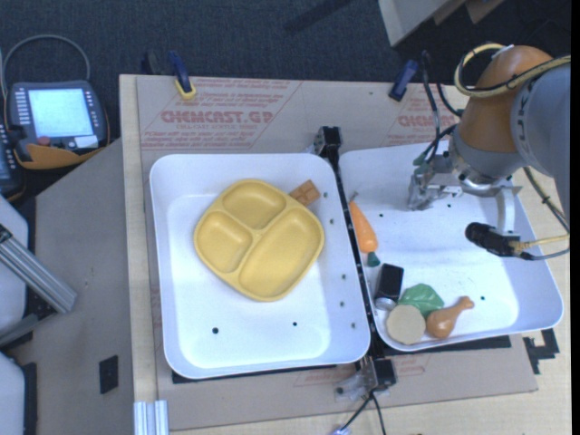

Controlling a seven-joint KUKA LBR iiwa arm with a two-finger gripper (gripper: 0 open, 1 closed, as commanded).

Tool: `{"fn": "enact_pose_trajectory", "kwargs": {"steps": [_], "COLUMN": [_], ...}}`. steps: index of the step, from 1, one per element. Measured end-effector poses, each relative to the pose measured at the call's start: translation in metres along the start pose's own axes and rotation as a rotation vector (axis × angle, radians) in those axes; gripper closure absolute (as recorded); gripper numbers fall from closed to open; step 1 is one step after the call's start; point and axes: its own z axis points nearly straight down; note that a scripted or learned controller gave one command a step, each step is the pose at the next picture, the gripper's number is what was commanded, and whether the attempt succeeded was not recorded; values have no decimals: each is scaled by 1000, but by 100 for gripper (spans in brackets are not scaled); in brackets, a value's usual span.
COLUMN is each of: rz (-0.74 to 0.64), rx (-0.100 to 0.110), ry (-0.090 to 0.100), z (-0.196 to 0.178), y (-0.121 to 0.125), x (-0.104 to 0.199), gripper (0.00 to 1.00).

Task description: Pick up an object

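My gripper (424,196) hangs low over the back part of the right bin (535,297), pointing down at bare white floor, with nothing seen in it. The loose objects lie along that bin's left and front sides. An orange carrot (363,228) rests by the left wall. A black block (391,282) sits further forward. A green leafy piece (421,296), a round tan disc (406,323) and a brown drumstick (448,316) crowd the front left corner. All of them lie to the left of and in front of the gripper, apart from it.
The left bin (181,315) holds a yellow divided plate (259,239) with a small brown block (304,192) at its back edge. A black fitting on a yellow cable (492,238) hangs off the arm over the right bin. The grey arm (507,116) covers the bin's back right.
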Motion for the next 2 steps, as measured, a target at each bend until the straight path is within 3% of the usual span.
{"fn": "enact_pose_trajectory", "kwargs": {"steps": [2], "rz": [-1], "rx": [7], "ry": [4], "z": [-99], "y": [14], "x": [-7], "gripper": [100]}}
